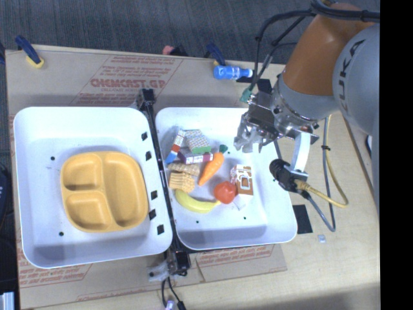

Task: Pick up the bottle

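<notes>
Left white plastic bin (26,173) holds a yellow 3-compartment plastic tray (103,190), lying flat near the bin's middle. A black divider strip (157,166) runs between the 2 bins. Right white plastic bin (277,221) carries a cluster of small items in its left and centre part: a small bottle with a dark body and blue end (175,151), lying on its side at the cluster's upper left, beside a grey patterned box (195,138); a tan waffle-like piece (182,175) below them; a yellow toy banana (194,203) at the bottom; an orange toy carrot (211,167) tilted in the middle; a red toy tomato (225,192) touching the banana's right end; a small white-and-brown carton (243,179) just right of the tomato. The gripper (249,142) hangs over the bin's upper right, right of the carrot top, well apart from the bottle; cannot tell how the gripper is set, nothing visibly held. A blue clamp (227,72) sits on the table's cardboard sheet (129,76) above the right bin.
</notes>
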You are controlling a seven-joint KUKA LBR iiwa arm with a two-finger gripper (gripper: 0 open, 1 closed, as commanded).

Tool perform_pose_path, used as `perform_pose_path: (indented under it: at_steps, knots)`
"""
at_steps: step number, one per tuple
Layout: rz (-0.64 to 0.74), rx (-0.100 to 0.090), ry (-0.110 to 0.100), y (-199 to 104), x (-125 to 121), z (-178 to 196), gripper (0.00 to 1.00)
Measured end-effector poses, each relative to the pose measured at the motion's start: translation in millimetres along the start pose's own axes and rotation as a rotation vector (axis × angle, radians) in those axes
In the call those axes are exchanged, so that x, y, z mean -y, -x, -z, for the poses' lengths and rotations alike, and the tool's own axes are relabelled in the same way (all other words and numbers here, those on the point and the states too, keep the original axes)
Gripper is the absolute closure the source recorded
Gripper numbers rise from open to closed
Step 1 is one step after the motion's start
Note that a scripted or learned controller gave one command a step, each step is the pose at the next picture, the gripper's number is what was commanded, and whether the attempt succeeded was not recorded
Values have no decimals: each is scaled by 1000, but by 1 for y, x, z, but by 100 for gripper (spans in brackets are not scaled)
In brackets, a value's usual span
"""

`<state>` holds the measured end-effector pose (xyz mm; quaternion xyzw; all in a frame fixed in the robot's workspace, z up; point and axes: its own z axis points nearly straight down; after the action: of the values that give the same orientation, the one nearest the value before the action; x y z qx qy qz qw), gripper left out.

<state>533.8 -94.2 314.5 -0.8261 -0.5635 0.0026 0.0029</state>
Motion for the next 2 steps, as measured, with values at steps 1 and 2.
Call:
perform_pose_path:
  at_steps: [1, 2]
  knots:
    - [331, 0, 1, 18, 45, -142, 100]
    - [322, 1, 8, 53, 41, 11, 100]
